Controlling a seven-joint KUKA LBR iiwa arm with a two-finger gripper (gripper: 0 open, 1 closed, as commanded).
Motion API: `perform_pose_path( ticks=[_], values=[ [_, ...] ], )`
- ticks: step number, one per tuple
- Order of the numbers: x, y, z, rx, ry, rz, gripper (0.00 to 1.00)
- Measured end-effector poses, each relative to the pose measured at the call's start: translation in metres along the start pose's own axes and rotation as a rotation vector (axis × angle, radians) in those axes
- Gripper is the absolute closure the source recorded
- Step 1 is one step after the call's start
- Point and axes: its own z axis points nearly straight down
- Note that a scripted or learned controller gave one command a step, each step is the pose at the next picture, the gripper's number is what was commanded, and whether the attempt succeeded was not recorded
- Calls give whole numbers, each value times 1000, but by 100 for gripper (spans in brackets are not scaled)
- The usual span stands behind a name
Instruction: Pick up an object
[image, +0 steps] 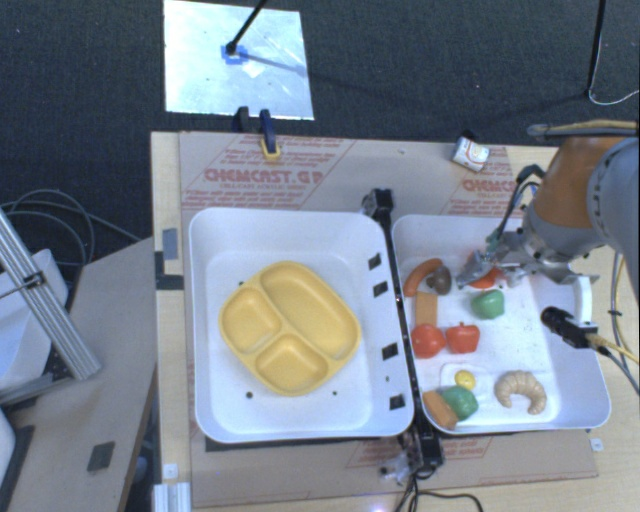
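One tool (482, 272) hovers just above a green toy (488, 304); its opening I cannot tell.

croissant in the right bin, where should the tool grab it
Probably across the thick middle of the croissant, coming straight down. It lies flat as an arch with its tips pointing toward the near wall of the right bin, and bare floor all around leaves room.

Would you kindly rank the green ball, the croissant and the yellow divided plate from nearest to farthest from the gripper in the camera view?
1. Green ball: right bin, just below the gripper.
2. Croissant: right bin's near corner, farther down.
3. Yellow divided plate: left bin, farthest.
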Motion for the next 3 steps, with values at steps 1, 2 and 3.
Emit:
perform_pose_path(
  ticks=[1, 2, 3],
  values=[
    [18, 48, 11, 1, 0, -1, 0],
    [17, 48, -1, -2, -2, -2, 100],
    [97, 19, -95, -2, 4, -6, 100]
  ],
)
